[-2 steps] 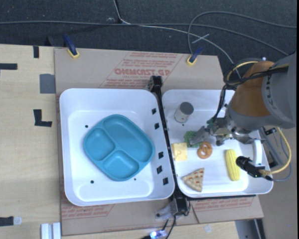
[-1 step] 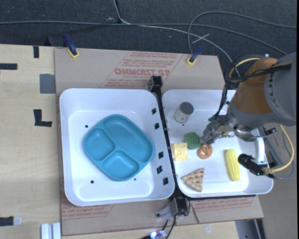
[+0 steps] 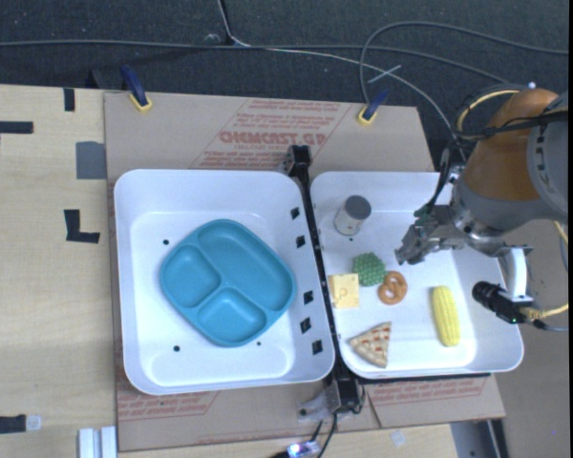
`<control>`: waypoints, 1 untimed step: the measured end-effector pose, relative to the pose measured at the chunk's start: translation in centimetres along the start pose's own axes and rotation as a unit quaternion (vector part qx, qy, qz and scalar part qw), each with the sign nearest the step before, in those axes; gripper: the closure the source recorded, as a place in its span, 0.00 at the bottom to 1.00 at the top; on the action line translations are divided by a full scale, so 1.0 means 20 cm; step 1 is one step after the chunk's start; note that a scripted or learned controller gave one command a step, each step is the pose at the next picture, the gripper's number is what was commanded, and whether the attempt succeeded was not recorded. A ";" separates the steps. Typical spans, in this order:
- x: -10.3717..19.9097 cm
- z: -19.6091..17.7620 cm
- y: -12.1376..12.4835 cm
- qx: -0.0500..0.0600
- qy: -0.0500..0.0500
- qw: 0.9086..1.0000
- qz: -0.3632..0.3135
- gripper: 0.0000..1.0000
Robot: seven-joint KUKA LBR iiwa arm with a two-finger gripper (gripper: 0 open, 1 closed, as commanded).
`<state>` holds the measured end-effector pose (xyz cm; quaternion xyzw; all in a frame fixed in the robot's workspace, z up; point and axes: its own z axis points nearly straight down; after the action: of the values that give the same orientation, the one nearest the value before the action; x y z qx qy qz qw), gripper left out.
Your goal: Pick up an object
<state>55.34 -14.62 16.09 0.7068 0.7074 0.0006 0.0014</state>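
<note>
The right bin [image 3: 477, 359] holds several small food toys: a grey cylinder [image 3: 352, 214], a green broccoli piece [image 3: 369, 269], a yellow cheese block [image 3: 344, 290], a brown pretzel [image 3: 392, 288], a corn cob [image 3: 445, 315] and a pizza slice [image 3: 372, 343]. My gripper [image 3: 416, 244] hangs over the right bin, just up and right of the pretzel and broccoli, with dark fingers pointing down-left. Nothing shows between them. The arm's grey body and orange band [image 3: 506, 151] stand above the bin's right side.
The left bin [image 3: 138, 256] carries a blue divided plate [image 3: 227, 281]. Black clips line the divider [image 3: 310, 256] between the bins. Cables [image 3: 401, 55] loop over the cardboard behind the bins. A black part of the arm [image 3: 501, 303] overhangs the right rim.
</note>
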 end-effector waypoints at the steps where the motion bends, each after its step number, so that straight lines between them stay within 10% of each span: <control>1: -0.03 -0.31 0.02 -0.001 0.000 1.000 0.000 1.00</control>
<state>55.82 -15.23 22.19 0.7067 0.7075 0.0012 0.0027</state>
